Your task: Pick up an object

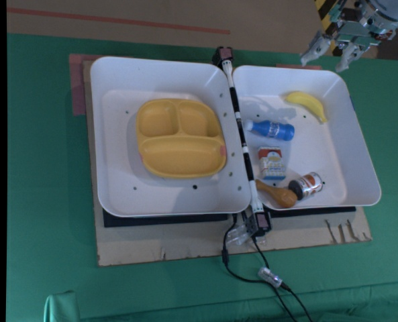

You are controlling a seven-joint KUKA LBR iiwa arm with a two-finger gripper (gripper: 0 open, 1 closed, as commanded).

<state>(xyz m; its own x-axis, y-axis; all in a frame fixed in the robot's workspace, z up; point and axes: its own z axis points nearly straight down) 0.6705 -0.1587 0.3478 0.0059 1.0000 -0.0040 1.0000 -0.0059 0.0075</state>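
End effector [329, 51]: fingers apart, holding nothing, above the right bin's [360, 154] far rim | targets: banana [307, 104] nearest, bottle [270, 129], carton [272, 164], can [307, 184] | risk: we judge the curved banana could roll free, or fingers clip the rim.

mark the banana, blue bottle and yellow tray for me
banana [306, 104], camera view, middle of its curved body
blue bottle [274, 129], camera view, on its label
yellow tray [180, 155], camera view, floor of its large compartment
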